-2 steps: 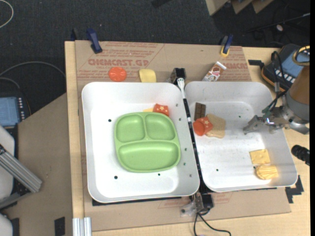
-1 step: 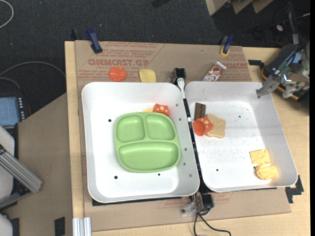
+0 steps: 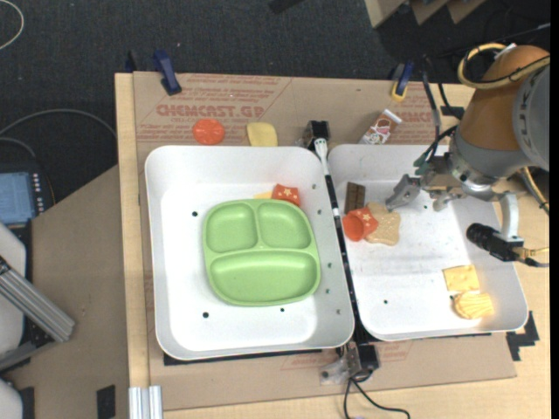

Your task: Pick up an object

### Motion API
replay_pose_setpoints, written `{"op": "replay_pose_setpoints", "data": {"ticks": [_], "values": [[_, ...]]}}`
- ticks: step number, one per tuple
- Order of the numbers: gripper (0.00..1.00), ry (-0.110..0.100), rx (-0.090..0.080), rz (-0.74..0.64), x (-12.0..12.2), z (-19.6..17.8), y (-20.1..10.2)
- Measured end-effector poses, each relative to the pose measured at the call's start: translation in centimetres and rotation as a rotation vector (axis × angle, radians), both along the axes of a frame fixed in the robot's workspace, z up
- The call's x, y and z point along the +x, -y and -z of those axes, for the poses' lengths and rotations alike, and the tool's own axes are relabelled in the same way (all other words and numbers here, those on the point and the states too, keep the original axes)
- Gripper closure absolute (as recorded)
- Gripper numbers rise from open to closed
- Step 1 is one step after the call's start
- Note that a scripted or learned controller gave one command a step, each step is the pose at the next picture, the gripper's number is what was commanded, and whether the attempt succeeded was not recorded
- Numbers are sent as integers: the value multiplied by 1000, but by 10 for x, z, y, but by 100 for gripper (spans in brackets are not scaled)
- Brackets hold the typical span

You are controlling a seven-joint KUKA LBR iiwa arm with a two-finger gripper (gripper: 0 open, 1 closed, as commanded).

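My gripper (image 3: 404, 192) hangs over the upper middle of the right bin (image 3: 419, 321), reaching in from the right below the orange-banded wrist. Just left of and below it lie a brown bar (image 3: 355, 196), a red tomato-like piece (image 3: 354, 226) and a tan slice (image 3: 384, 229), which touches the red piece. I see nothing held in the gripper. Near the bin's lower right corner sit a yellow cracker (image 3: 460, 278) and a yellow ridged chip (image 3: 472, 305).
The left bin (image 3: 175, 234) holds a green divided plate (image 3: 260, 251), with a red and yellow piece (image 3: 286, 194) at its top edge. Behind the bins on the cardboard lie an orange disc (image 3: 208, 132), a yellow block (image 3: 261, 134), a black item (image 3: 316, 132) and a wrapped candy (image 3: 379, 129).
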State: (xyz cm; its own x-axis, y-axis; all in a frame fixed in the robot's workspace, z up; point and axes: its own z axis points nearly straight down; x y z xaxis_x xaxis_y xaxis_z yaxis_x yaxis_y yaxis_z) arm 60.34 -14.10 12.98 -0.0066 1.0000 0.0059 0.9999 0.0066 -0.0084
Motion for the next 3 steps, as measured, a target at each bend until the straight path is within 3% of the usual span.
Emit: {"op": "replay_pose_setpoints", "data": {"ticks": [1,2,3], "values": [[0,4,-2,8,-51,47,-31],[100,11,-7,8,-49,35,-29],[100,20,-4,-1,-41,-61,-92]]}}
